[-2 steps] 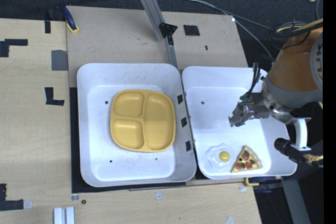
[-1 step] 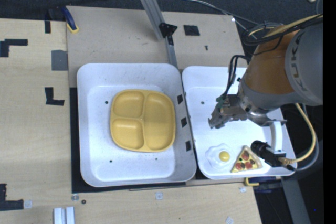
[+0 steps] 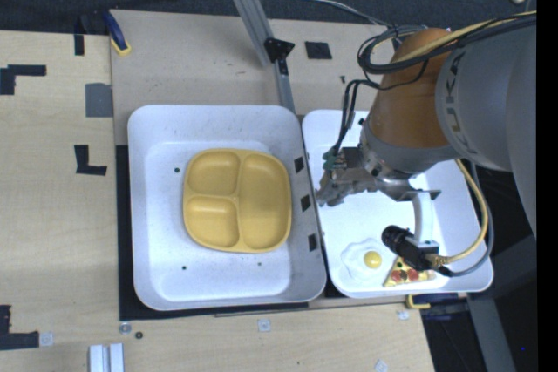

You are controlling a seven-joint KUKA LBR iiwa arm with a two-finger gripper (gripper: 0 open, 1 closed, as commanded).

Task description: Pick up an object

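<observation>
On the worktop (image 3: 52, 213), a yellow divided plate (image 3: 237, 199) lies in the left bin (image 3: 148, 187), while in the right bin (image 3: 458, 187) the hand (image 3: 336, 187) hangs low by the near-left wall, above a toy fried egg (image 3: 366, 258) and a pizza slice (image 3: 406, 275) at the front edge.

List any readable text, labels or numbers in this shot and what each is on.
"KU", partial dark lettering running down the grey arm, cut off by the orange band; the rest is out of sight.
No text on the yellow divided plate, the left bin or the right bin.
The toy fried egg and the pizza slice carry no lettering.
Black tape marks on the bench are shapes, not characters.
</observation>
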